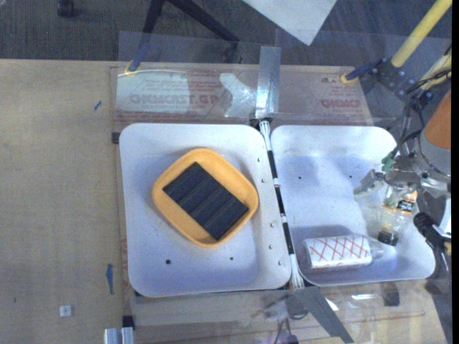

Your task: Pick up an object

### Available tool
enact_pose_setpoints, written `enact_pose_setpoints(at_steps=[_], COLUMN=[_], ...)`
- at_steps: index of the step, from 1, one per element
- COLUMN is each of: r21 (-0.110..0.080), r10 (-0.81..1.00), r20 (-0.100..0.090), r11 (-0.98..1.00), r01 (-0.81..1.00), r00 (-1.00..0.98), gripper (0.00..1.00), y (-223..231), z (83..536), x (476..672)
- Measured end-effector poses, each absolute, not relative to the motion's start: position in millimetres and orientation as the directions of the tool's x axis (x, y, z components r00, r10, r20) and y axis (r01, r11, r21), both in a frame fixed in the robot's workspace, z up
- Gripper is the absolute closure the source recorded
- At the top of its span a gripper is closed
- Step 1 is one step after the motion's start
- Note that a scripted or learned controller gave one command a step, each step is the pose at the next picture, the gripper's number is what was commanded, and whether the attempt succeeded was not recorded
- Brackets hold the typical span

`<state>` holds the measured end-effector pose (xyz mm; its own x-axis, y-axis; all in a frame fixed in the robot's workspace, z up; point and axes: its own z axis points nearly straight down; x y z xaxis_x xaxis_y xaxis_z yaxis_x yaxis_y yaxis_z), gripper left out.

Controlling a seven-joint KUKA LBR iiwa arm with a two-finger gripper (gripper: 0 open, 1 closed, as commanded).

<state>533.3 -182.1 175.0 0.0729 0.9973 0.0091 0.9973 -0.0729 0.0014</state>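
In the left bin (143, 264) lies a yellow square dish (205, 196) with a dark slatted insert, turned at an angle. A white packet with a red lattice print (338, 251) rests at the front of the right bin (323, 156). A small clear bottle with a dark cap and a label (393, 217) sits at that bin's right side. My gripper (393, 181) reaches in from the right edge and hangs right over the bottle's upper end. The wrist hides where its tips meet the bottle.
A metal divider strip (268, 84) and taped clear sheeting (179, 95) stand behind the bins. Cables and a yellow pole (423, 27) crowd the far right. Bare wooden bench (57, 192) stretches to the left of the bins.
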Motion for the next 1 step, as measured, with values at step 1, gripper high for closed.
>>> enact_pose_setpoints(at_steps=[1], r21=[0.000], r10=[0.996], r20=[0.035], r11=[-0.079], r01=[0.997], r00=[0.079], gripper=[0.00], y=[-179.4], z=[117.8], x=[516.0])
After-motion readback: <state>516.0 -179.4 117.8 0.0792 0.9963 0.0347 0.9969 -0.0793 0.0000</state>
